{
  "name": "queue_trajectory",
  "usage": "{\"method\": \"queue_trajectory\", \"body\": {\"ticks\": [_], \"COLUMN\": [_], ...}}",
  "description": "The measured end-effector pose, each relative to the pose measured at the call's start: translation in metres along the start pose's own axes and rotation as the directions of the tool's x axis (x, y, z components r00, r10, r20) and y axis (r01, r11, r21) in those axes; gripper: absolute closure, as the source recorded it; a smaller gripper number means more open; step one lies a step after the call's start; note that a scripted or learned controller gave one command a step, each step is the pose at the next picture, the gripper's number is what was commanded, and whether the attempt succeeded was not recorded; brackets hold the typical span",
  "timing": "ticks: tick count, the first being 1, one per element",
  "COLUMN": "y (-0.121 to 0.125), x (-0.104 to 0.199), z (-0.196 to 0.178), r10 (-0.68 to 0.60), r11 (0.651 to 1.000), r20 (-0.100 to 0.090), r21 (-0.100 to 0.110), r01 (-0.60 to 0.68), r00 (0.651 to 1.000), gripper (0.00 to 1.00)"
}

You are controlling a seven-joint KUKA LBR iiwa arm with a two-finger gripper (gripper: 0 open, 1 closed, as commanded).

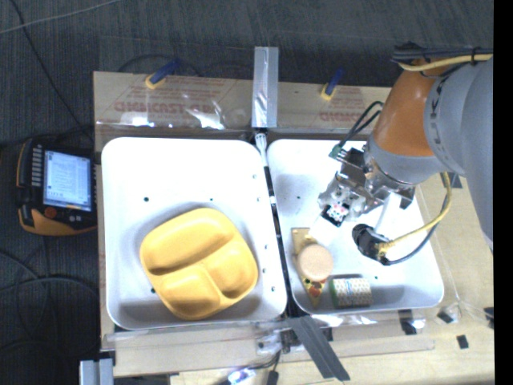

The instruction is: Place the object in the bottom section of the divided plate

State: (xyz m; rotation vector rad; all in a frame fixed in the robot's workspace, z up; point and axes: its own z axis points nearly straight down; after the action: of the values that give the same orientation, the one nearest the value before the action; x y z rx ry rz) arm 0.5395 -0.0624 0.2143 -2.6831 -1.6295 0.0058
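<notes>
Left bin: divided plate lying in its nearer half, toward the centre divide. Right bin: gripper above the middle of the floor, arm entering from the right. Nearer the front edge — round-topped item close to the divide, with a can on its side just to its right. Outside the bins, left of the bench — handheld screen unit on the floor.
</notes>
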Motion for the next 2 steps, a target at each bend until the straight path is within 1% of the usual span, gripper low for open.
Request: {"method": "queue_trajectory", "body": {"ticks": [1, 2], "y": [-0.07, -0.089], "x": [0.016, 0.08], "z": [0.033, 0.026], "r10": [-0.027, 0.14], "r11": [1.0, 0.99], "r20": [0.002, -0.005], "r21": [0.003, -0.016], "r01": [0.027, -0.141], "r00": [1.0, 0.99], "gripper": [1.0, 1.0]}}
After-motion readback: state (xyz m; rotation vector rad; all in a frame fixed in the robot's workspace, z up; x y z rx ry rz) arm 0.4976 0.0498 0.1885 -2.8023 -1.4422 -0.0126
